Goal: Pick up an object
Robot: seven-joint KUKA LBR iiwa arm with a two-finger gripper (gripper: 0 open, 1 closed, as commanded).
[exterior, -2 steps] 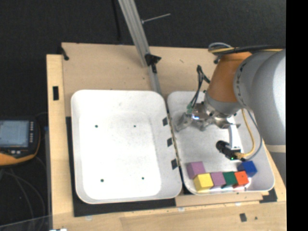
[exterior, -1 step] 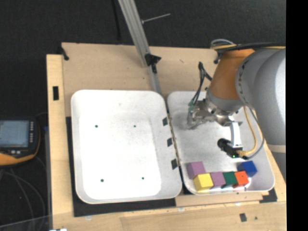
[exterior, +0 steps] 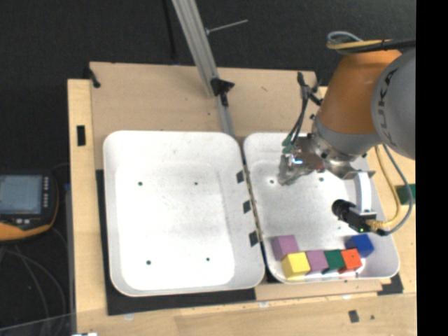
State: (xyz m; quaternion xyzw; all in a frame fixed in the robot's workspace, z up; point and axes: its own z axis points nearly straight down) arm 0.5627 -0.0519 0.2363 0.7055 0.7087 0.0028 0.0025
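Hovering over the right bin [exterior: 269, 152], hand [exterior: 288, 171] well apart from 7 blocks [exterior: 318, 257] bunched along its near wall; grip impossible to tell.

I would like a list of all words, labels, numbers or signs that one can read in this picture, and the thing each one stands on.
"UK": dark letters on the grey arm at the right edge, cut off by the frame, so the word is incomplete.
Handheld device at the left edge: its screen is too blurred to read.
Coloured blocks, for example the yellow block: no text can be seen on them.
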